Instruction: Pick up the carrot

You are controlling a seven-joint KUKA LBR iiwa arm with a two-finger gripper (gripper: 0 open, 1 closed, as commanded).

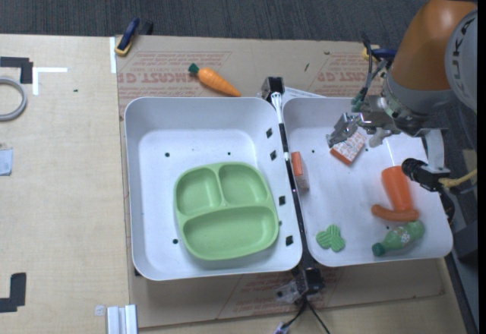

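The camera view looks down on two white bins side by side, and the left bin (144,173) serves as the landmark here; the carrot (215,80), orange with a green top, lies on the brown cardboard just beyond that bin's far rim, outside both bins, tilted with its green end pointing away from the right bin; inside the left bin sits a green divided plate (226,211); the right bin (334,120) touches the left bin along their shared edge, and just past that edge lies a small orange-and-white block (298,171); farther from the left bin are a green leafy piece (330,237), a green bottle (399,237), an orange cup (396,187) and a reddish sausage-like piece (394,212); the gripper (348,127) hangs over the far part of the right bin, well apart from the carrot, with a red-and-white packet (350,148) just below it; whether the pincer is wide, narrow or clasping that packet I cannot tell; a blue clip (127,35) lies beyond the left bin's far left corner.
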